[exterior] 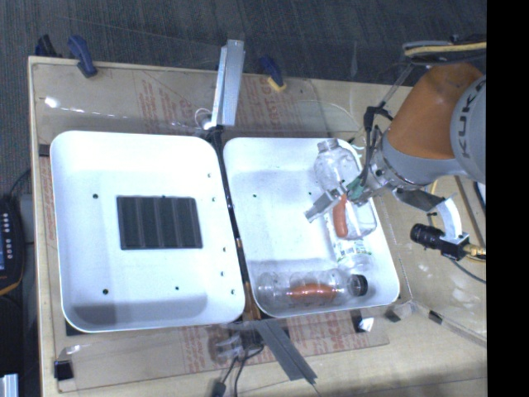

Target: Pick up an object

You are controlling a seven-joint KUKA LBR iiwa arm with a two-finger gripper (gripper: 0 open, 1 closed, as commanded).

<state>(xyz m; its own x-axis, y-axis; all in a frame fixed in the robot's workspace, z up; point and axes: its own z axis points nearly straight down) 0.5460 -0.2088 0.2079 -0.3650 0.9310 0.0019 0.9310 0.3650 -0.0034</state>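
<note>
Right bin (264, 172), centre-right of frame: gripper (329, 205) over upright-lying bottle (343, 209), long axis top-to-bottom; finger state cannot be told.

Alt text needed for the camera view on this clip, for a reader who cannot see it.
A grey-and-orange robot arm reaches from the right, its end effector low in the right bin over a clear bottle; a second clear bottle lies along that bin's near wall. The left bin holds a dark ribbed rectangle.

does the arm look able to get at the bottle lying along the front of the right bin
Probably yes. That bottle lies uncovered along the right bin's front wall, with the end effector just behind it; the wall close alongside may hamper a grasp.
</note>
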